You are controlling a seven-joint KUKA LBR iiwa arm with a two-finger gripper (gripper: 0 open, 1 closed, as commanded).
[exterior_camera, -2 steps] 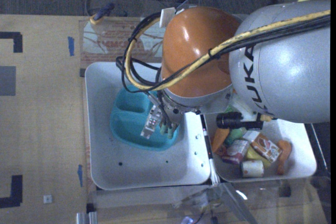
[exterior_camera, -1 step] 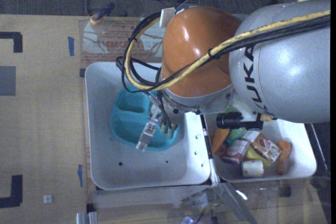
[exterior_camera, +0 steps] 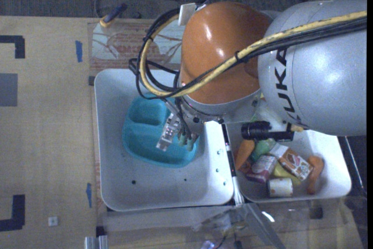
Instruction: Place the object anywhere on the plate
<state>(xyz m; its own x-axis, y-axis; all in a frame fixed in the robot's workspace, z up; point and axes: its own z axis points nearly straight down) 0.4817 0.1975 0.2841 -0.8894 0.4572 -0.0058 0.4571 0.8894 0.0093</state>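
Hovering over the teal plate [exterior_camera: 145, 134] in the left bin [exterior_camera: 111, 183], near that bin's right wall: gripper [exterior_camera: 178, 136], directly above the plate's right half. Cannot tell its state, nor what it carries. Loose objects [exterior_camera: 280, 166] heaped in the right bin [exterior_camera: 338, 183], beyond the divider.

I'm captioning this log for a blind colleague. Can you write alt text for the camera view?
A grey and orange robot arm reaches over two white bins, its gripper low over a blue divided plate in the left bin. The right bin holds a jumble of small food items.
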